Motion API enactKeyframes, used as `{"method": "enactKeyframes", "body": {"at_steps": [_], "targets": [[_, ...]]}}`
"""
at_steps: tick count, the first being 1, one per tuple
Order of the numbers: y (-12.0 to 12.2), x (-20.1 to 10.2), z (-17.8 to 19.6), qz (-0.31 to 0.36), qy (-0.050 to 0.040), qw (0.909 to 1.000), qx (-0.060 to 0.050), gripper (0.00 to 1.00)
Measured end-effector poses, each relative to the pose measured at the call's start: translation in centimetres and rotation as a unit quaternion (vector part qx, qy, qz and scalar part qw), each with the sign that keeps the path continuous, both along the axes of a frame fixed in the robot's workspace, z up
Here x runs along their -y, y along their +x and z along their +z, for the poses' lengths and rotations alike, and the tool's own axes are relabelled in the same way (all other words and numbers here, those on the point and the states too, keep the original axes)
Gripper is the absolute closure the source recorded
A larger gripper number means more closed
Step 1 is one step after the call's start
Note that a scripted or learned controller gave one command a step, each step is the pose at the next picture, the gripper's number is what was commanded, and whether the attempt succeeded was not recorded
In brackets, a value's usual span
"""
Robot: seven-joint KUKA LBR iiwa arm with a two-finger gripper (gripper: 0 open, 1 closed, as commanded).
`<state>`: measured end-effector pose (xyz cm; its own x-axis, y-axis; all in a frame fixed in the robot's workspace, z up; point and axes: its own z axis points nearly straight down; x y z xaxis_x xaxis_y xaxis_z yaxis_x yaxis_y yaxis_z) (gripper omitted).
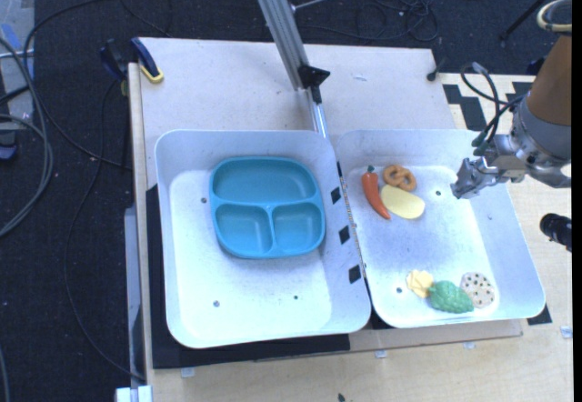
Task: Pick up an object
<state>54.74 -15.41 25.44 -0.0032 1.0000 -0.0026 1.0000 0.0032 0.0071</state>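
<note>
gripper beside pretzel, carrot

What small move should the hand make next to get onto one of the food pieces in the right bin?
Probably a short move toward the left bin, then down. The hand sits over the right bin's far right part, with nothing seen between its tips. The nearest pieces, the pretzel, yellow piece and carrot, lie clustered just beyond it in that direction.
</note>
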Motion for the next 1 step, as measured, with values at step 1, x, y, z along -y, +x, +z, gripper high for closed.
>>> {"method": "enactKeyframes", "body": {"at_steps": [1], "targets": [[0.77, -4.97, 0.61, 0.002, 0.0016, 1.0000, -0.002, 1.00]]}}
